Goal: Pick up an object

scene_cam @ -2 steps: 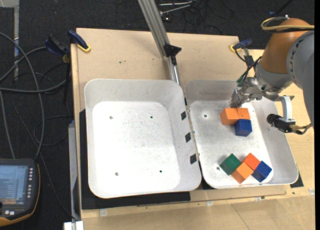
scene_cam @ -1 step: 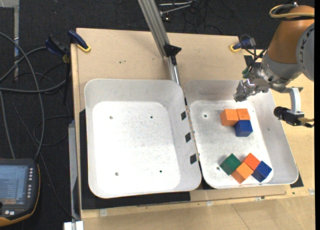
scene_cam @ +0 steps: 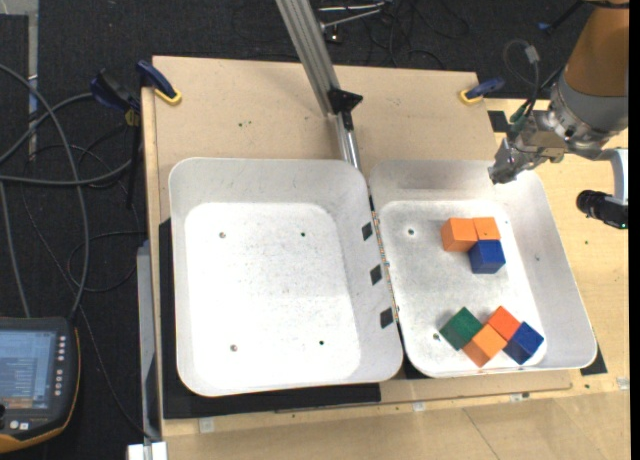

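1. I see the arm (scene_cam: 598,58) entering from the right, orange band above the grey wrist, angled down toward the far right corner of the right bin (scene_cam: 560,248).
2. The gripper (scene_cam: 503,170) hangs over that bin's far rim. I cannot tell whether the jaws are released or clenched; nothing is visible between them.
3. Task objects, all in the right bin: an orange block (scene_cam: 460,234) toward the bin's middle, with a smaller orange block (scene_cam: 486,228) touching it on the right and a blue block (scene_cam: 486,256) touching at the near side.
4. Near the bin's near edge sits a second cluster: a green block (scene_cam: 461,329), an orange block (scene_cam: 486,344), a red-orange block (scene_cam: 504,323) and a blue block (scene_cam: 524,342), packed touching one another.
5. The gripper is well apart from both clusters.
6. Surroundings: the left bin (scene_cam: 190,248) abuts the right one; a metal strut (scene_cam: 305,33) slants down from the far edge to the seam between the bins; clamps (scene_cam: 160,83) hold the bench's far corners; a pendant (scene_cam: 35,378) lies at the lower left.
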{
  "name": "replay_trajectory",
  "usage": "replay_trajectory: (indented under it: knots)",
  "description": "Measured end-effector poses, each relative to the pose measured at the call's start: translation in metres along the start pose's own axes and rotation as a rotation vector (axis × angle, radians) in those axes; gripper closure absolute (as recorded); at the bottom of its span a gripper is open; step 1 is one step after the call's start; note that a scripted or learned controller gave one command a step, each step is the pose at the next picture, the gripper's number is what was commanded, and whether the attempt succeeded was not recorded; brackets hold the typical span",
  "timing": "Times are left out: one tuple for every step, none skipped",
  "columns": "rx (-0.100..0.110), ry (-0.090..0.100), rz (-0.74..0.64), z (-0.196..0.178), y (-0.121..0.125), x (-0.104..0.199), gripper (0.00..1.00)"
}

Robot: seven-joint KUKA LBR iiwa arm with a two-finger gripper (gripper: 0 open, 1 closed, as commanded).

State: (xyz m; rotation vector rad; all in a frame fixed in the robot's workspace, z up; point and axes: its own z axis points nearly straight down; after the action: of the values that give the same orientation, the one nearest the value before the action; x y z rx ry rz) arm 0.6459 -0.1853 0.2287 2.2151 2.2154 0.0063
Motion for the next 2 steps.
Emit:
replay_trajectory:
  knots:
    - [0.003, 0.001, -0.002, -0.033, 0.002, 0.0, 1.0]
    - [0.01, 0.005, -0.007, -0.035, -0.024, 0.05, 1.0]
